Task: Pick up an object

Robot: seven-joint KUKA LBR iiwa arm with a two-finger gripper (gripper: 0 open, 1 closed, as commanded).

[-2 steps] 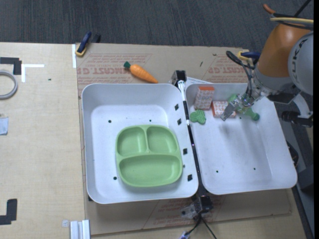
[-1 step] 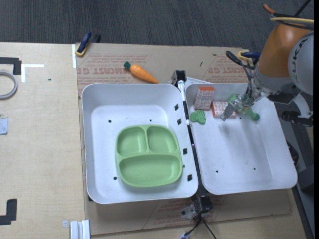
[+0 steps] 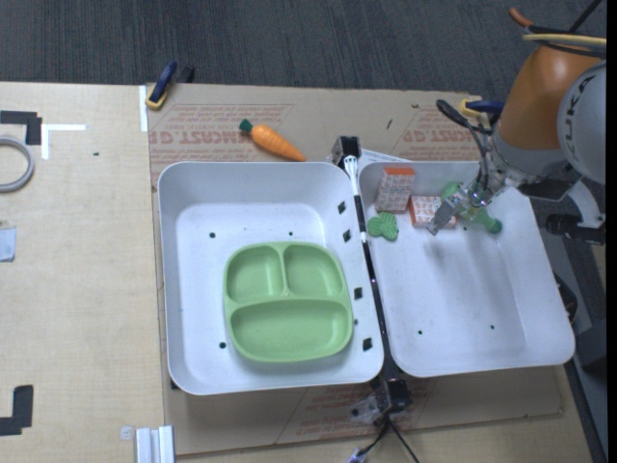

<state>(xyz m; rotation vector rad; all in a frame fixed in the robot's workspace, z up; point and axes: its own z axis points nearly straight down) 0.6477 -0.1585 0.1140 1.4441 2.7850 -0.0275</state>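
Green toy (image 3: 479, 219) sits right at end effector (image 3: 453, 208) in rt bin (image 3: 482, 307); fingers' state unclear.

The arm (image 3: 569, 114) enters at the right edge: a rounded grey shell with a broad orange band (image 3: 535, 90) above the wrist. Dark lettering marks the grey casing at the far right, cut off by the edge. Black cables loop off the orange section, one with a yellow and blue fitting. The claw (image 3: 461, 205) is small, of silver-grey metal with dark parts.
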